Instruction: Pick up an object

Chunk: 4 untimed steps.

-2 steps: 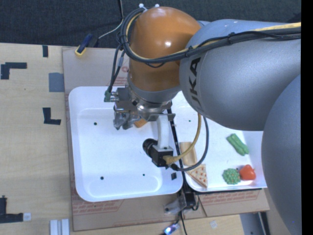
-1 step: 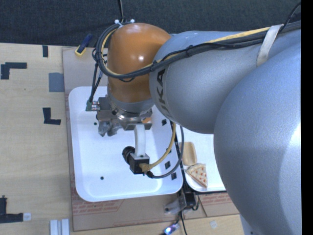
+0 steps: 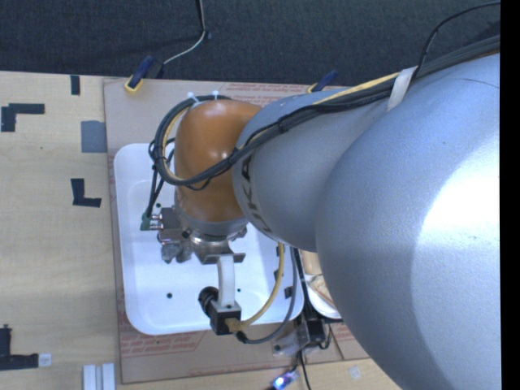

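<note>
One grey arm point(image 3: 390, 201) is hanging over the white bin point(image 3: 134, 234), with its orange band point(image 3: 207, 157) sitting above the bin's middle. The gripper point(image 3: 185, 249) is pointing down just below that band, over the bin's floor. That straight-down posture is looking like the stance for a top grasp. The wrist is sitting directly above whatever it is aiming at, so an approach can be vertical and clear of the bin's walls. Whether the gripper is open or closed is something I am unable to tell, because the wrist is blocking the line of sight to its tip, and I am seeing nothing held in it. The object to be picked is likewise not something I am able to place. The bare floor toward the bin's left and near edges is carrying only a couple of tiny dark specks point(image 3: 169, 295), so any target is probably lying beneath the wrist, near the bin's middle. I am judging the pick as not yet done.
</note>
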### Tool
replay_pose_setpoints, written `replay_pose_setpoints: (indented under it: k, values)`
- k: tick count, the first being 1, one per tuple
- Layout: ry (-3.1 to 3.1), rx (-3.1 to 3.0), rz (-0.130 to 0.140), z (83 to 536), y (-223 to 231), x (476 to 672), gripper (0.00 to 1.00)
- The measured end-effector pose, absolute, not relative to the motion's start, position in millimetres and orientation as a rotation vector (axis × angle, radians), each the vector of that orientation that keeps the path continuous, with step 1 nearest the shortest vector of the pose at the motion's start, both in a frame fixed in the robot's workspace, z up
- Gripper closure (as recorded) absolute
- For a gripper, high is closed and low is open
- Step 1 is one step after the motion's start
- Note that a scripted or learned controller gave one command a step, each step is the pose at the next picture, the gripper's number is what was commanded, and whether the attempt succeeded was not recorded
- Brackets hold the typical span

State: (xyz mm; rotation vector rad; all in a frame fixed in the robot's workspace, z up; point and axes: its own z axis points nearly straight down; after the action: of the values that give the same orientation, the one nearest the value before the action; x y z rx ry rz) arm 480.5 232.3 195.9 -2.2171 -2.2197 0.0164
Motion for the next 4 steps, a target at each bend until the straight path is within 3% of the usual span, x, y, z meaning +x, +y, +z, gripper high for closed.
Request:
replay_pose_setpoints:
  k: [1,2,3,4]
  values:
    - [-2.228,-2.224,-0.019,311.1,233.5,555.0,1.0]
    - [-2.216,-2.218,0.025,194.0,207.6,505.5,1.0]
    - [-2.216,-2.234,-0.006,301.9,110.7,495.0,1.0]
    - [-2.216,-2.224,0.012,236.2,75.1,520.7,1.0]
